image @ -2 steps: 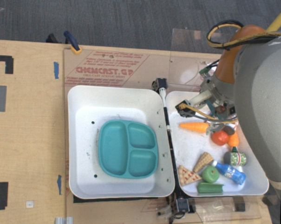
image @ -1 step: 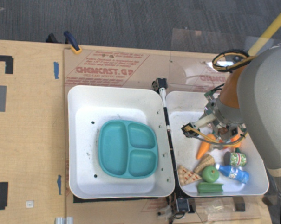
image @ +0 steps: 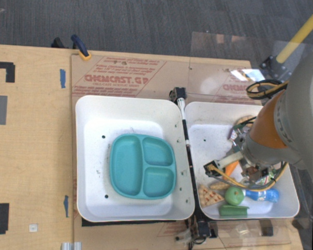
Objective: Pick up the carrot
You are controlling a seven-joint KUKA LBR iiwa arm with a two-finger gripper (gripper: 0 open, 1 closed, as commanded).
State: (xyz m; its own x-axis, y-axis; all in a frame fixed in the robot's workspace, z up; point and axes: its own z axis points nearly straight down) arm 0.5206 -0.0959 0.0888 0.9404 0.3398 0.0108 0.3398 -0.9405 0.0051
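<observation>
Bench seen from above at a slant. Two white bins sit side by side on a printed cardboard sheet [image: 122, 74]. Left bin [image: 88, 145]: holds one teal divided plate [image: 143, 167], three compartments, lying flat near the middle. Right bin [image: 208, 129]: cluttered toward its near right part. Arm [image: 299, 112] comes in from the right, its orange band [image: 268, 127] above the bin's right half, and the gripper [image: 247, 172] is low among the clutter. Carrot [image: 231, 164]: a short orange piece lying at a tilt on the bin floor, just to the left of the gripper and very close against it. Wrist parts and cables crowd the spot, so it cannot be told whether the carrot is touching or merely beside the gripper, and it is not clearly seen inside the grip. Whether the gripper is parted or closed cannot be told from this angle either. A round green fruit [image: 234, 195] lies nearer the bin's front edge than the carrot. A green block [image: 233, 211] lies just in front of that, against the front wall. A blue object [image: 262, 195] lies right of the fruit, below the gripper. A tan lattice-patterned piece [image: 210, 196] lies left of the fruit, near the wall shared with the left bin.
</observation>
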